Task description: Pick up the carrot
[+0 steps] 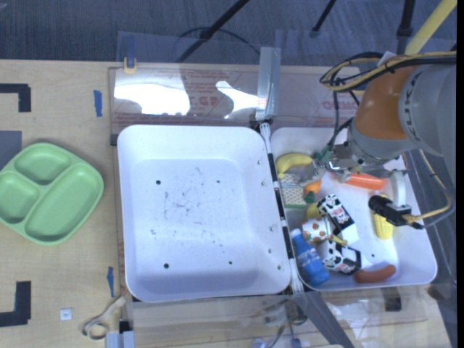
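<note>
I see the carrot (365, 181) lying at about two o'clock in the right bin (424, 267), just beside the arm (406, 107), and I think it is light, hard and smooth, so grab its thick middle.

You are looking down at a robotics lab bench, not a home or kitchen. A plywood benchtop (65, 100) carries black tape marks (17, 97) and blue tape tabs (97, 103), with two white bins (196, 147) fixed side by side behind a clear plastic guard (188, 93). Tripod legs (232, 9) stand on grey carpet (87, 13) behind. Yellow cabling (362, 65) loops over the grey and orange arm (395, 111), and the right bin holds toy play food (333, 227).
</note>
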`<state>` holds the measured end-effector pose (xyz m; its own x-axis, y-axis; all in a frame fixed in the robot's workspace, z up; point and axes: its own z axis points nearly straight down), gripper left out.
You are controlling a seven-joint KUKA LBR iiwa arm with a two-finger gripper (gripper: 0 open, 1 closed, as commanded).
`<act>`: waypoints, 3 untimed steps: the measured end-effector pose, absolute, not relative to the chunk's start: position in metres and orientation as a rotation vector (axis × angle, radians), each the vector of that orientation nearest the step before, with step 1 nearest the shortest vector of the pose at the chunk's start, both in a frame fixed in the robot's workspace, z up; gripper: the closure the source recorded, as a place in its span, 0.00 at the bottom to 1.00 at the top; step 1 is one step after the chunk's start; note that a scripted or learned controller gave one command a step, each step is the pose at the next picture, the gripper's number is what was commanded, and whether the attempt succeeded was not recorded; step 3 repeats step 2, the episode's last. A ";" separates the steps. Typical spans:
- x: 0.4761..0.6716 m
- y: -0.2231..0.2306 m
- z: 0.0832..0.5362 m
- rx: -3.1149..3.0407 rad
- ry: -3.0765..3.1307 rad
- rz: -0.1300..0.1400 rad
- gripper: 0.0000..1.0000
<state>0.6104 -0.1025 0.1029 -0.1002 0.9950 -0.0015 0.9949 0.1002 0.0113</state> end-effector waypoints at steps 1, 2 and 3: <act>0.608 -0.103 0.110 2.109 2.326 0.005 1.00; 0.633 -0.035 0.186 2.172 2.268 0.003 1.00; 0.633 -0.035 0.186 2.172 2.268 0.003 1.00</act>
